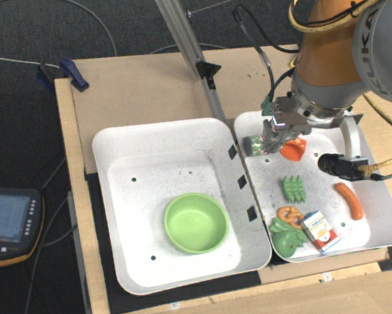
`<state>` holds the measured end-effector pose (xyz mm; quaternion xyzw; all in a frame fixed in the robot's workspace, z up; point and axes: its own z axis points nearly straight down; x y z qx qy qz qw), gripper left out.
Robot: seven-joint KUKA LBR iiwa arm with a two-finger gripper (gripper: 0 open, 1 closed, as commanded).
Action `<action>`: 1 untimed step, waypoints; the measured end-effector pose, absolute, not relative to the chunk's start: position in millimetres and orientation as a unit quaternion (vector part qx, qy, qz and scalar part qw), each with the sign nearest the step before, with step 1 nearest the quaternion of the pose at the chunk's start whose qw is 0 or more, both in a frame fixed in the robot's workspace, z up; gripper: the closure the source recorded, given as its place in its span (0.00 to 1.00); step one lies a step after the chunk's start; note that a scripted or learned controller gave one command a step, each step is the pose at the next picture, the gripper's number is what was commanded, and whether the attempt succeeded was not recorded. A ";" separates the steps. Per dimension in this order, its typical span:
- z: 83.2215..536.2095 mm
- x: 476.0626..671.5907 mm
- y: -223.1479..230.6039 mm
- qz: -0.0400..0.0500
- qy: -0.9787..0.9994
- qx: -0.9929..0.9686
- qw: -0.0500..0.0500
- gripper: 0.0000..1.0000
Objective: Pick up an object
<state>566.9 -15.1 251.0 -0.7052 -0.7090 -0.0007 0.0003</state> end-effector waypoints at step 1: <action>240.3 578.0 28.8 0.000 -0.709 -0.706 0.000 1.00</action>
